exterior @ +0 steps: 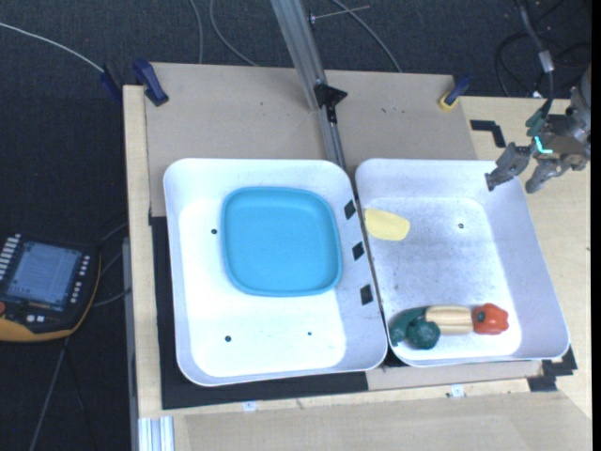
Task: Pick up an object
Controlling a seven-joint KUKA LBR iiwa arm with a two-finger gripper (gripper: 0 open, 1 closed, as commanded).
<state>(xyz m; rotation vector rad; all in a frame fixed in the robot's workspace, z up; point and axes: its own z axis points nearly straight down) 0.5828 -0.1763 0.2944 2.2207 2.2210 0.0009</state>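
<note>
From my feed, the bench [282, 101] carries two white bins, and I take the right bin [526, 252] as my landmark. The left bin [197, 346] sits touching its left wall, with a blue plate [280, 241] lying flat inside, well away from the right bin's contents. A metal pole [299, 36] slants up from the bench just beyond the seam between the two bins. Inside the right bin, a yellow piece [386, 224] lies near the far left corner. Along the near wall I see three things in a row: a dark green item [416, 331] in the near left corner, a tan roll [449, 319] touching it, then a red item [489, 318] at the roll's other end. The gripper [524, 175] hovers over the far right rim of the right bin, its two fingers spread apart with nothing between them, well apart from every object.
</note>
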